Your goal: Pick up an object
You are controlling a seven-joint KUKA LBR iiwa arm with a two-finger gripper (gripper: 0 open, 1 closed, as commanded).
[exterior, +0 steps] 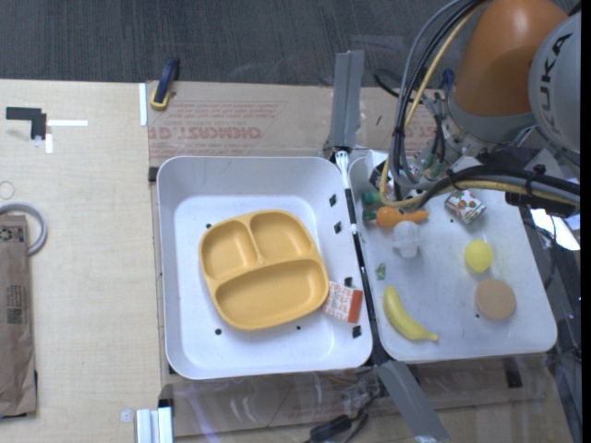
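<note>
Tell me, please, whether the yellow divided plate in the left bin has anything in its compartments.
Empty: all three compartments of the yellow divided plate show bare yellow. The small red-and-white packet lies beside its right edge, on the bin floor.

There are two shallow white bins: the left bin (175, 275) and the right bin (526, 321). There is one yellow plastic plate with three sections (263, 269), one small orange and white packet (343, 302), one yellow banana (406, 316), one orange carrot (399, 216), one yellow lemon (478, 256), and one round tan disc (495, 298).
</note>
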